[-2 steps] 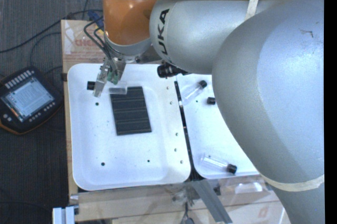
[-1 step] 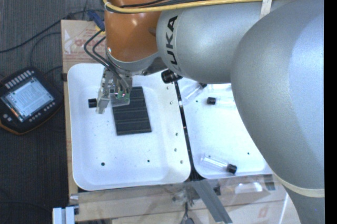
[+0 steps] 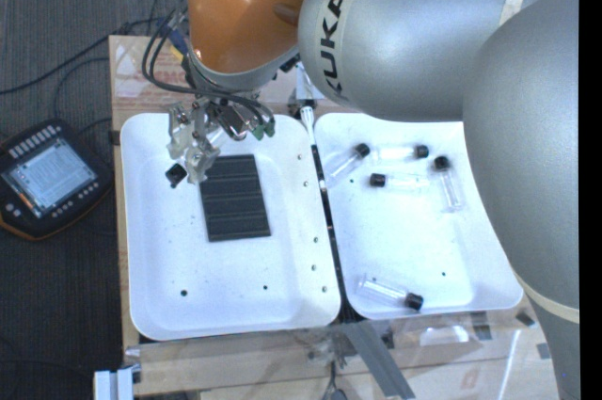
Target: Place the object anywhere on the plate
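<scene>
Plate [image 3: 237, 198] in left bin [image 3: 155, 290], pincer [image 3: 193, 155] at its corner, grip too cluttered to tell

Arm [image 3: 404, 31] in frm right, tool [image 3: 191, 155] hangs low (pointing down).

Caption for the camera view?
Pincer over a corner of the black plate, left bin; capped vials scattered in right bin.

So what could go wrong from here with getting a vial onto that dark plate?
The hand hangs over the upper left corner of the dark plate, not its middle, so anything released could land on the left bin floor. Whether the hand carries a vial cannot be seen; it may place nothing. The vials in the right bin are round and lie close together, so a pick could slip or nudge neighbours.
</scene>
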You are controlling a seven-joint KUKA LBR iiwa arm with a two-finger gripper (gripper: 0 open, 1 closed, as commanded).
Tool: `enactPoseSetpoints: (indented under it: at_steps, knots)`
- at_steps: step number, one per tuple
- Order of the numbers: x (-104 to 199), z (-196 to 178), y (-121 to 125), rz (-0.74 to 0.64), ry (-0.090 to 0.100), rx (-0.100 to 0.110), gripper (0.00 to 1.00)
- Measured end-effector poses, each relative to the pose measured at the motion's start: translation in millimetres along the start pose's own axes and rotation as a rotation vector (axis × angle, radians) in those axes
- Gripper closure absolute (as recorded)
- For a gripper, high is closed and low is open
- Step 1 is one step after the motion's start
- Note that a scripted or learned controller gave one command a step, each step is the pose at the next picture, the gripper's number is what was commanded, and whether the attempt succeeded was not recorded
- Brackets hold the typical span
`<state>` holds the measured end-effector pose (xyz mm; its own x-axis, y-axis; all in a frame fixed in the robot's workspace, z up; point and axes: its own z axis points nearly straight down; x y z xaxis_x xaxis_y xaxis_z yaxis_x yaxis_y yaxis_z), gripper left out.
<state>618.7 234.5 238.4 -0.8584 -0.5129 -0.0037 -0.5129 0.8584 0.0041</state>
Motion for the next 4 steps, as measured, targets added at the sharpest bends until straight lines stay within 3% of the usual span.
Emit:
enactPoseSetpoints:
  at_steps: [1, 2, 3, 4]
  knots:
    - [-43.0, -25.6, -24.9, -0.576, -0.001, -0.002, 1.00]
    - [-16.4, 35.4, -20.8, -0.802, 0.003, -0.003, 1.00]
    - [21.2, 20.5, 0.3, -1.004, 0.004, -0.003, 1.00]
    - [63.6, 53.1, 34.2, -1.256, 0.006, -0.004, 1.00]
